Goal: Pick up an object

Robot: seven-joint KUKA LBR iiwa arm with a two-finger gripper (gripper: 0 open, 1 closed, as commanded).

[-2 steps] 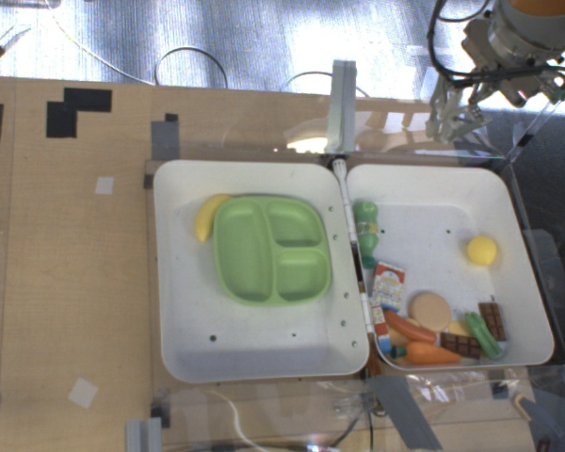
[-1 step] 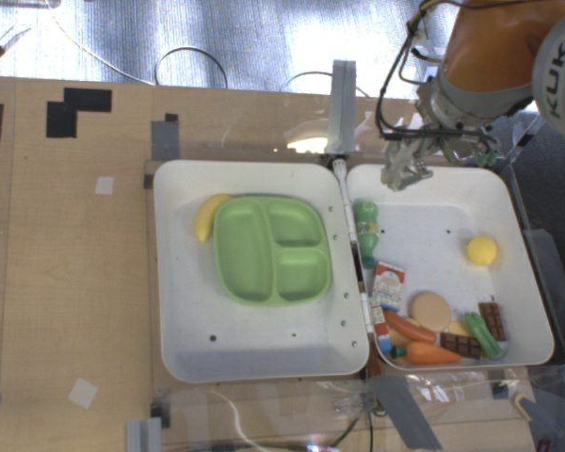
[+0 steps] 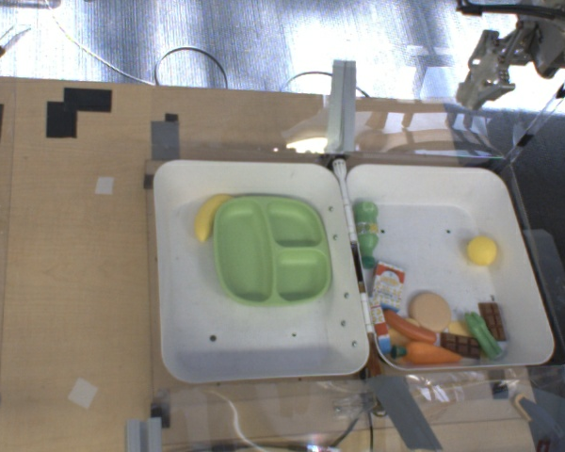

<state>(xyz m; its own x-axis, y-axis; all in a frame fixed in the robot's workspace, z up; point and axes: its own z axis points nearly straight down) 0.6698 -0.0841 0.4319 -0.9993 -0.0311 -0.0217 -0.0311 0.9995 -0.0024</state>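
Bins sit side by side on the counter (image 3: 66, 252), and we see the gripper (image 3: 485, 73) up at the far right corner, well apart from everything it might lift. We read that high, withdrawn pose as a waiting position that leaves both bins open to the camera; nothing is between its fingers, and we cannot tell whether they are spread or pressed together.

The right bin (image 3: 433, 191) holds most of the candidates. A yellow ball (image 3: 482, 250) lies alone near the right wall, with bare floor around it, so we judge it the easiest pick. The rest crowd the near corner: a small carton (image 3: 389, 285), a tan round cookie (image 3: 430, 310), a carrot (image 3: 431, 353), a chocolate bar (image 3: 491, 320) and a green pod (image 3: 481, 335), touching or overlapping. A green toy (image 3: 364, 222) hugs the divider, where the wall could block one finger.

In the left bin (image 3: 254, 361), a green divided plate (image 3: 270, 250) covers part of a banana (image 3: 207, 217), which leaves little of the fruit to grip.
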